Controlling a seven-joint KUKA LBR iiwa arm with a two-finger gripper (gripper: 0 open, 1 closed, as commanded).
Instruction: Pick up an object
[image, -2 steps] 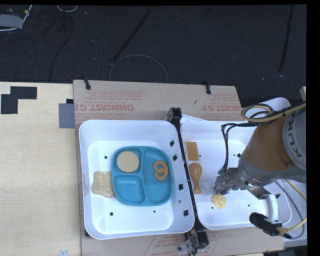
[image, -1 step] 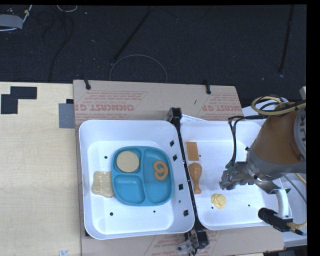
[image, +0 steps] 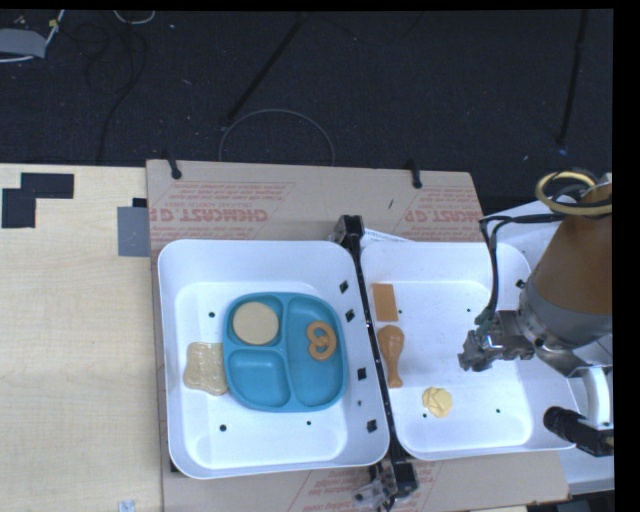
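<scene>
Hovering over the right bin (image: 505, 425): gripper (image: 478, 358), fingers too dark and small to read, so its opening cannot be told; nothing seen between them. Near it on the bin floor: yellow lump (image: 436, 401), drumstick-shaped piece (image: 391, 352), tan rectangle (image: 384, 301). Left bin (image: 200, 445): blue tray (image: 265, 385).

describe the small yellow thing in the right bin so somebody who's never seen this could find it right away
Start at the right bin, the white one the arm reaches into. Look near its front edge, ahead of the end effector. The yellow lump sits alone there, round and pale yellow, unlike the long brown drumstick-shaped piece and the orange rectangular block by the divider.
</scene>
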